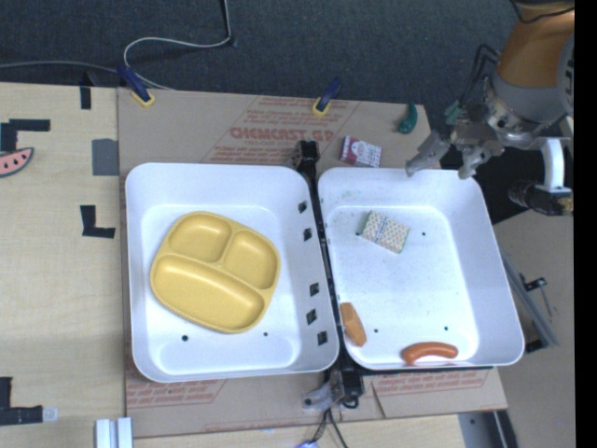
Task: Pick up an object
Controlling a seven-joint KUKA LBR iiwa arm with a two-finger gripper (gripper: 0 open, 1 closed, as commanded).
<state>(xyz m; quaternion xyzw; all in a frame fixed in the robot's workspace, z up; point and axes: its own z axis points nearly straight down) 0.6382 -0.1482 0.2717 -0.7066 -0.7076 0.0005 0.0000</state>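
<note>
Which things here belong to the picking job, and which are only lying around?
For the job:
- tool, open, above the right bin's far edge
- patterned sponge
- two sausages
- yellow divided plate

Lying about:
- small red packet
- two yellow-blue clamps
- cable

Red "CHEMCAST GP" — cardboard sheet [280,131]
</note>
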